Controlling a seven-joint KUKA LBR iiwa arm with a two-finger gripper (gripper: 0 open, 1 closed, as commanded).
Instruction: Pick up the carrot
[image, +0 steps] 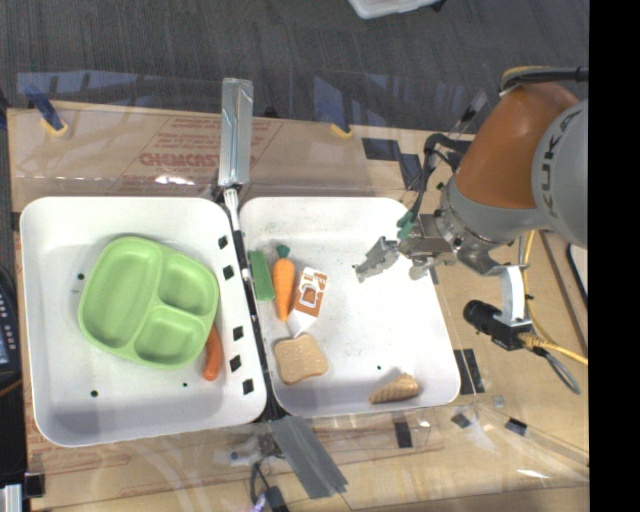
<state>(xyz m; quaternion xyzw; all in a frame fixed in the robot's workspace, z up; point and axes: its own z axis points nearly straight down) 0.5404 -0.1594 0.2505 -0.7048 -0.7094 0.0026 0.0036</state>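
The carrot (284, 286) lies in the right bin (430, 340), near its left wall, green top pointing away from the camera, and the claw (374, 260) hangs over the same bin, well to the right of it, with nothing between its fingers; at this slant and size I cannot tell for sure whether they are parted or closed. Going outward from the claw, the bare bin floor comes first, then an orange-and-white packet (311, 293) touching or just beside the carrot's right flank, and a green vegetable (261, 274) close on its left. That crowding is the likely trouble: fingers coming down astride the carrot could catch the packet or the green piece, or nudge the smooth taper so it rolls. A bread slice (300, 358) sits just below. A second orange piece (212, 355) beside the green plate (148, 300) in the left bin (50, 400) could be mistaken for the target. Both bins rest on a wooden bench (560, 420) under taped clear film, dark carpet beyond.
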